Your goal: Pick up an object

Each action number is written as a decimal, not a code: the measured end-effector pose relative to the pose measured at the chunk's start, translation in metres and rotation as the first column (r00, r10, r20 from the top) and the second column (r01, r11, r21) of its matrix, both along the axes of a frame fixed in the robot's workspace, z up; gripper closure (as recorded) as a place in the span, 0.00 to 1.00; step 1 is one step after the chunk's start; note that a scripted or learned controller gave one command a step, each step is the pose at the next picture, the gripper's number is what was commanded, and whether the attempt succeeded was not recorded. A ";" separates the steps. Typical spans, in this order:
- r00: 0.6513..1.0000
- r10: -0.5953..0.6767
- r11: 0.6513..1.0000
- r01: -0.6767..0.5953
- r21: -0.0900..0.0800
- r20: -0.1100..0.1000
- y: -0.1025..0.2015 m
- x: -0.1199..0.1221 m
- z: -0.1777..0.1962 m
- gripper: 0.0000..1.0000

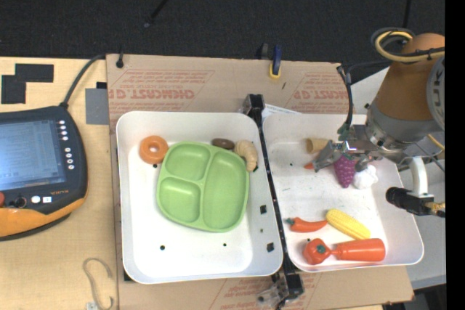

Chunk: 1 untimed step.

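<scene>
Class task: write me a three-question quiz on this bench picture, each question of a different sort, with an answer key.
1. True or false: the green tray lies in the left bin.
2. Which lies nearest the claw? A) doughnut B) grapes C) corn
3. Fill in: the corn lies in the ___ bin.

Key: 1 true; 2 B; 3 right.
</scene>
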State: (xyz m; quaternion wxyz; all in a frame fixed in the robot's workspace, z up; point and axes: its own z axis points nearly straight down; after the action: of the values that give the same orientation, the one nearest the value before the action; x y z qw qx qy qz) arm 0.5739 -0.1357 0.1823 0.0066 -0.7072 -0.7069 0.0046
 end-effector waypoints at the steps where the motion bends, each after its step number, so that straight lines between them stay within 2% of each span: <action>1: 1.000 0.002 1.000 -0.002 -0.002 0.012 0.000 0.003 0.007 0.00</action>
State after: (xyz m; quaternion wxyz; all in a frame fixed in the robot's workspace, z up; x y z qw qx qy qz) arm 0.5769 -0.1360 0.1890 0.0017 -0.7067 -0.7075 0.0009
